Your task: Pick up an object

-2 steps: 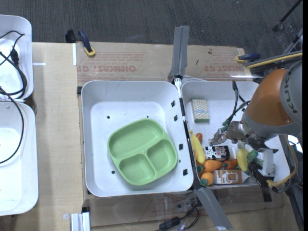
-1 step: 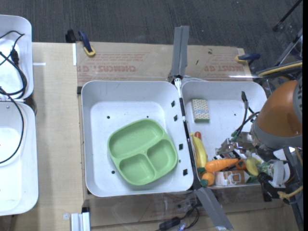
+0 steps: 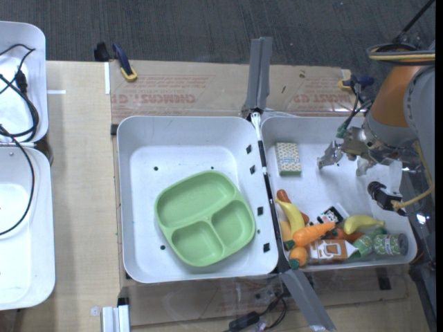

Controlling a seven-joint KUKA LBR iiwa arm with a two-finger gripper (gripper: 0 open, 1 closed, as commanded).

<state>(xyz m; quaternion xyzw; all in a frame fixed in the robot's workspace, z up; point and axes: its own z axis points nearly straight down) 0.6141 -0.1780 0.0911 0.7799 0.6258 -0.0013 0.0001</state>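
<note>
Hovering over the right bin (image 3: 408,244): the grey arm (image 3: 415,109) with its orange band reaches in from the right, and the claw (image 3: 344,154) sits above bare bin floor near the back. Fingers look spread apart with nothing between them, so released, no grasp.

Landmark is the right bin. All candidate objects sit inside it:
- Small pale green sponge (image 3: 288,158), flat on the floor near the back left corner of the bin, just left of the claw and apart from it.
- Yellow banana (image 3: 293,214) against the bin's left wall, toward the front.
- Orange carrot (image 3: 313,234) lying across the front, touching the banana.
- Second yellow banana (image 3: 361,223) at the front, right of the carrot.
- Small black item (image 3: 330,216) between the two bananas, too small to identify.
- Orange-and-white carton (image 3: 328,251) along the front wall, partly under the carrot.
- Green bottle (image 3: 385,245) on its side in the front right corner, next to the carton.

Left of that bin, touching it along the shared wall, the left bin (image 3: 135,185) holds a green divided plate (image 3: 204,218) lying flat, three compartments, well apart from the claw. Both bins rest on the wooden surface (image 3: 76,185).
</note>
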